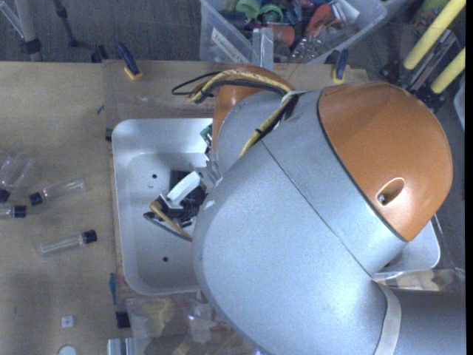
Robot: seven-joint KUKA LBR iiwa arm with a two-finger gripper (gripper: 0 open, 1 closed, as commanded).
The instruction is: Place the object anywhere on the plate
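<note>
The grey arm with its orange band (384,154) fills the middle and right of the camera view and hides most of both bins. My gripper (176,207) reaches down into the left white bin (133,168), near the bin's middle, low over the floor. A dark and tan shape (167,220) lies right under the gripper's tip; I cannot tell what it is or whether it is held. The bin floor to the left of the gripper is bare white with two small dark holes.
Clear vials with dark caps (65,240) lie on the wooden bench left of the bin. A clear box of coloured items (295,13) stands behind the bins. Yellow rods (443,28) lean at the top right. Blue clamps (130,66) sit on the bench's edge.
</note>
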